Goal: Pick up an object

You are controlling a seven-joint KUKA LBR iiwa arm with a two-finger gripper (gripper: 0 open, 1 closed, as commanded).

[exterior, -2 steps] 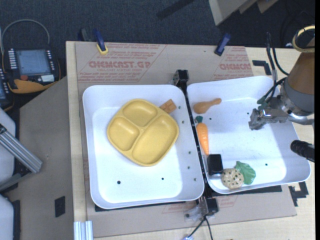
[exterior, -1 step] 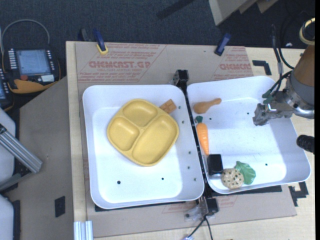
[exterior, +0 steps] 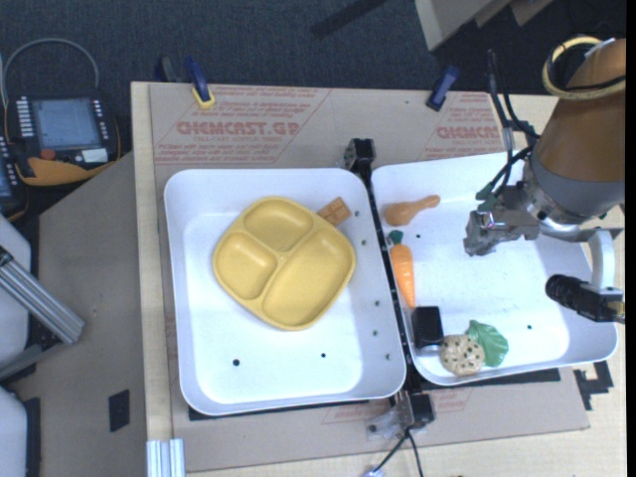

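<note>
The gripper [exterior: 484, 235] is hanging over the bare middle of the right bin [exterior: 556, 356], reaching in from the right on the grey arm with its orange band [exterior: 586, 117]; nothing is showing between its fingertips, and it is carrying no object, though whether it is released or clenched cannot be told from this slanted, dim patch of metal.

The pickable things are lying to its left and below; a tan drumstick-shaped toy [exterior: 410, 210] is resting near the bin's upper left, just beside the divider; an orange carrot [exterior: 402, 274] is lying along that left wall, green top pointing up; a small black block [exterior: 427, 326] is sitting just under the carrot; a speckled cookie [exterior: 460, 354] is touching a green leafy piece [exterior: 489, 340] near the front wall.

In the left bin [exterior: 199, 366] a yellow divided plate [exterior: 284, 262] is sitting, with a small brown block [exterior: 335, 211] tucked at its upper right edge.

The step in hand appears to be the approach, the grasp not yet made; the gripper seems to be standing above the floor rather than on any item; the next move is calling for a shift left toward the drumstick or carrot, the nearest pieces, then a descent with fingers straddling the chosen one across its narrow width; the carrot's closeness to the wall may be leaving little room for one finger.
</note>
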